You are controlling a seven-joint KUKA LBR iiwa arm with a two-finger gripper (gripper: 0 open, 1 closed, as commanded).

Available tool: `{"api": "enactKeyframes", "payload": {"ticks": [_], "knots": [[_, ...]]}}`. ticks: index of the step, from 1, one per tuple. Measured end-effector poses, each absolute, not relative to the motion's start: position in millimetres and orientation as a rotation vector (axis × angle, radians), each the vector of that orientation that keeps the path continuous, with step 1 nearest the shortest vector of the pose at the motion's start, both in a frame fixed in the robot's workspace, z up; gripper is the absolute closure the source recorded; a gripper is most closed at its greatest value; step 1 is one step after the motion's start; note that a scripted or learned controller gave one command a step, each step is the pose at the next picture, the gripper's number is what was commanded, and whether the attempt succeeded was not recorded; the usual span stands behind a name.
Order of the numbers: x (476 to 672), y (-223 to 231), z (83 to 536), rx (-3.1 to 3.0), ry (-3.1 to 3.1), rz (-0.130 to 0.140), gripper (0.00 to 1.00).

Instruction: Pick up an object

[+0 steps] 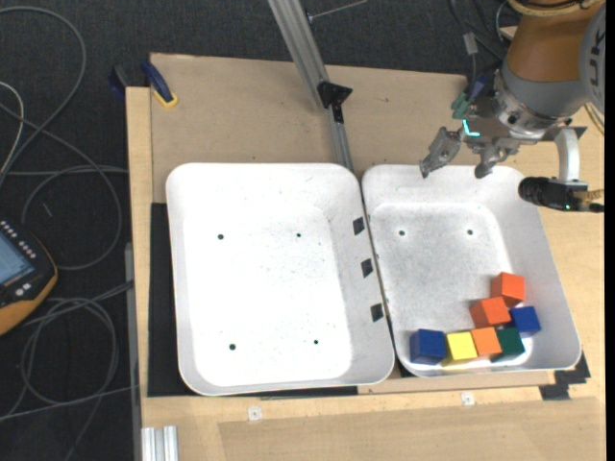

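The gripper [455, 162] hovered fingers spread, holding nothing, above the right bin's [437, 248] far rim; coloured blocks [480, 329] clustered in that bin's near corner, well apart.

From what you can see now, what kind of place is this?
Probably a robotics lab: a robot arm with a gripper above two white bins, coloured blocks, loose cables on the floor.

Robotics lab bench. Plywood benchtop [240, 104] on dark carpet, loose cables [58, 286] all over the floor, teach pendant [19, 267] at left, aluminium strut [303, 51] rising from the bench, two white bins [192, 257] as a test fixture, industrial arm [553, 46] overhead.
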State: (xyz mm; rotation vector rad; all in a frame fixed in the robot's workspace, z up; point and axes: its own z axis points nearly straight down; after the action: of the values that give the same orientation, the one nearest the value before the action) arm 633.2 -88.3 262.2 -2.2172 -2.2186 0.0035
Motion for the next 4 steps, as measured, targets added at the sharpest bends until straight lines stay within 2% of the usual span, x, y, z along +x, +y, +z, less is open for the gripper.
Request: {"api": "enactKeyframes", "payload": {"ticks": [1,2,3,4], "knots": [[633.8,-88,264,-2.219,-2.221,0.000,0.00],[624.3,-93,209,-2.218,-2.216,0.007,0.00],[628.7,-87,164,-2.216,-2.218,0.006,0.00],[624.9,-90,101,-2.217,-2.215,0.008,0.00]]}}
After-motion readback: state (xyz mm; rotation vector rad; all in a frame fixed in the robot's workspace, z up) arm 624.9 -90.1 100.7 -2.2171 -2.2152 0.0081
